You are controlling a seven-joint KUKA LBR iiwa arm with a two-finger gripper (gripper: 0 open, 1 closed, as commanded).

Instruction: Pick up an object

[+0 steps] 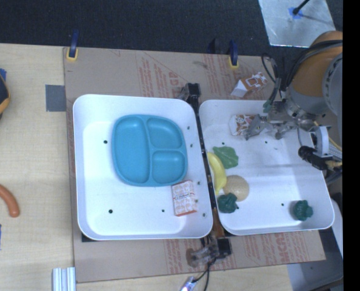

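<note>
Over the right bin, near its far rim, the gripper hangs with its fingers spread wide and nothing between them. A packet lies just beside the left fingertip, flat on the bin floor close to the far wall; it is the nearest candidate for the pick. Risk: a flat packet gives the fingers little to close on, so they may slide over it, or push it against the wall instead of gripping it. The wall itself may also obstruct a descent this close to the rim. Other candidates lie well apart from the gripper, toward the near left of the bin: a banana, a green leaf, a tan ball and a dark green piece, clustered and touching, so a grasp there may catch two items or knock one aside. A second green piece sits alone near the near right corner.
</note>
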